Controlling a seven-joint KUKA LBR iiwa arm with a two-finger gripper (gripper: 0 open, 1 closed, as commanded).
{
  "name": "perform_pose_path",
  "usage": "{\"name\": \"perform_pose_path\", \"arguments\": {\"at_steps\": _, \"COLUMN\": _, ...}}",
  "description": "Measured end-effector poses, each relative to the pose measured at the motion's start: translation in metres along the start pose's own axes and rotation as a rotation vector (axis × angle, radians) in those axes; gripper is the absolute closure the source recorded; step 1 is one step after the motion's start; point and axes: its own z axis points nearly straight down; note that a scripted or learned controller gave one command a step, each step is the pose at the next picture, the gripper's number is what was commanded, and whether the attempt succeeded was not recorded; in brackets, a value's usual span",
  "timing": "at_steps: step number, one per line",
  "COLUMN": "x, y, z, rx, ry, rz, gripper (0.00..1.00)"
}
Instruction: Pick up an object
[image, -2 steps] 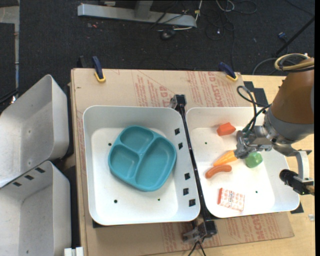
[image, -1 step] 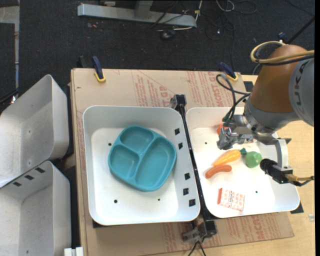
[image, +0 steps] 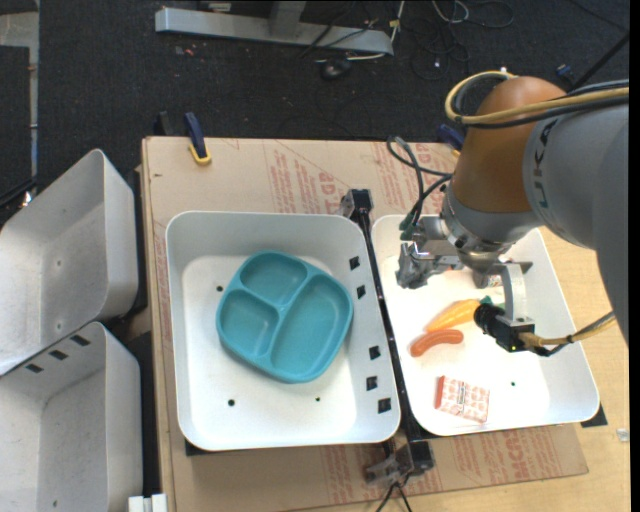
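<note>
**Arm low over the right bin, above the small items**

A curved orange-yellow piece shaped like a carrot or pepper (image: 453, 314) lies in the right-hand shallow white bin (image: 560, 400), and just below it, nearly touching, lies a short orange-red sausage-shaped piece (image: 437, 343). Further toward the bin's near edge sits a small flat white packet with red print (image: 463, 397) (the print is too small to read), apart from the other two.

The metal two-finger gripper (image: 425, 262) hangs over the same bin's upper left part, just above the orange-yellow piece; whether it is parted or closed cannot be made out, and nothing visible sits in its grasp.

The left-hand shallow white bin (image: 200, 400) holds a teal plastic divided plate with three compartments (image: 285, 315), lying flat near its middle.
</note>
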Motion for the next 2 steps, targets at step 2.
{"name": "perform_pose_path", "arguments": {"at_steps": 2, "x": 0.087, "y": 0.044, "z": -0.016, "rx": -0.001, "ry": 0.001, "rz": 0.000, "gripper": 1.00}}
